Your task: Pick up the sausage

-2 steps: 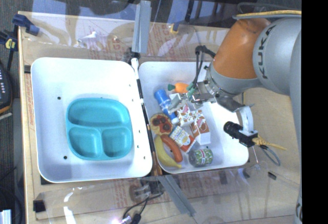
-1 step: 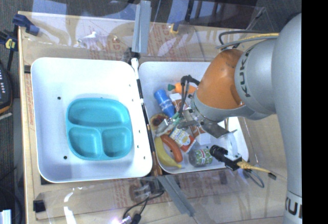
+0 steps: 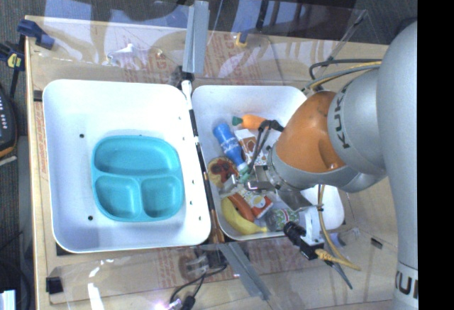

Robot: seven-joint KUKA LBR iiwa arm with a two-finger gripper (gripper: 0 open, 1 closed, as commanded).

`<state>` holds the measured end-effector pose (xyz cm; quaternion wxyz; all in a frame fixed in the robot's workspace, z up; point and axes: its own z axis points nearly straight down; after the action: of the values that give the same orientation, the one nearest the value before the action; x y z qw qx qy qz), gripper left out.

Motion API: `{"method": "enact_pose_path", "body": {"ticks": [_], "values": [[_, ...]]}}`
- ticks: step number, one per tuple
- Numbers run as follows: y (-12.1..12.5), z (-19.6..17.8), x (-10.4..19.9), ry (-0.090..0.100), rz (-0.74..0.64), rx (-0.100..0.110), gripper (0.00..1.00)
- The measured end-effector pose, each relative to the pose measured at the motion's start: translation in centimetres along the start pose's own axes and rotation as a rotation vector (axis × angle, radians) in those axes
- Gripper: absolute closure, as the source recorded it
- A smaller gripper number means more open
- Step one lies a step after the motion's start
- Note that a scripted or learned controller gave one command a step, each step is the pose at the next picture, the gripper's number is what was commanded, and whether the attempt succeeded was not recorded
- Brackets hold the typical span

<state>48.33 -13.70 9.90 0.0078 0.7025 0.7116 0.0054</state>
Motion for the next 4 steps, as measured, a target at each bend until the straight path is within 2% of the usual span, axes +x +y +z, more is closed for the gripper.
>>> {"method": "enact_pose_path", "body": {"ticks": [1,2,3,4], "values": [[0.1,-1.1,-0.2,-0.002,-0.004,-0.002,1.0],[1.0,-9.3,5.7,0.006,-0.139,0.02,1.0],[1.0,-9.3,5.7,0.006,-0.139,0.02,0.0],[-0.5,-0.1,-0.1,0.004,-0.158,0.015,0.0]]}}
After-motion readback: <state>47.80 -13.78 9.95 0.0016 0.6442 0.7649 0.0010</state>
